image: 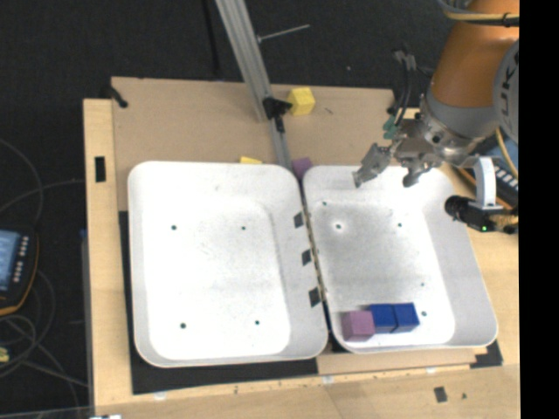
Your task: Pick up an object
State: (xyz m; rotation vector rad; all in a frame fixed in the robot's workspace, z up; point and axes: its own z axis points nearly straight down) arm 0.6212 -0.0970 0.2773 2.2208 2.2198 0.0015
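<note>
1. White shallow plastic bins sit side by side on the tan worktop [218, 120]: the left bin [218, 260] and the right bin [393, 251], their inner rims touching.
2. Grey arm with an orange band [472, 55] reaches in from the right; its two-finger jaws [389, 171] hang over the far edge of the right bin.
3. Jaws stand spread apart, the two fingers clearly separated, with nothing between them.
4. Blue rectangular block [391, 317] lies in the near part of the right bin, well apart from the jaws.
5. Purple cube [357, 324] lies just beside the blue block, on its left, touching or nearly so.
6. Yellow block [301, 101] rests on the worktop beyond the bins, beside a slanted metal rail [249, 51].
7. Small purple piece [301, 166] and small yellow piece [251, 160] lie at the far rims of the bins.
</note>
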